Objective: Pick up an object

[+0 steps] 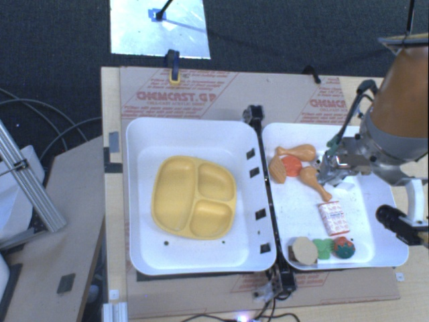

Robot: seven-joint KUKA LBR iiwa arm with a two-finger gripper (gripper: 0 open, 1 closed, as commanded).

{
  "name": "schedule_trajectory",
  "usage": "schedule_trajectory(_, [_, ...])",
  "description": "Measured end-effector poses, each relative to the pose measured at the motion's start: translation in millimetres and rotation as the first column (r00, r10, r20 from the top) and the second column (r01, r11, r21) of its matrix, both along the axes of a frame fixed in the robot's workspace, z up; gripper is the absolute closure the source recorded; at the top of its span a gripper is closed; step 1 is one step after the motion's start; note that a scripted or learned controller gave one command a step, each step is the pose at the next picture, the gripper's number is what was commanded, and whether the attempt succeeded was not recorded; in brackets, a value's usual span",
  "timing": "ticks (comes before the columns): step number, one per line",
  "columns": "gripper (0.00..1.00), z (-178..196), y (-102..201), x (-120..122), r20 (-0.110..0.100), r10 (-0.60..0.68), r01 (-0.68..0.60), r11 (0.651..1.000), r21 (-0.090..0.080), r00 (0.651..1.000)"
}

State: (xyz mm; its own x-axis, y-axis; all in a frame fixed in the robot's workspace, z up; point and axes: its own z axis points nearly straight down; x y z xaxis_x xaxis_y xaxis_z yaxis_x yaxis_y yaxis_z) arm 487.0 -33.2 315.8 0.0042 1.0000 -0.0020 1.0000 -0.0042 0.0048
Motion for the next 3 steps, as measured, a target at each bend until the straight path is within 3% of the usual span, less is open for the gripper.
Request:
schedule_trajectory(1, [1.0,101.9,64.6,1.0,0.01,0.016,-0.016,1.0,0.005,1.0])
schedule_trajectory(2, [1.0,43.0,33.6,-0.1,-0.006,0.002,-0.002,1.0,0.001,1.0])
schedule_trajectory(3, [1.0,-26.0,-35.4,-1.1,-0.008,-0.002,0.002,1.0,0.0,1.0])
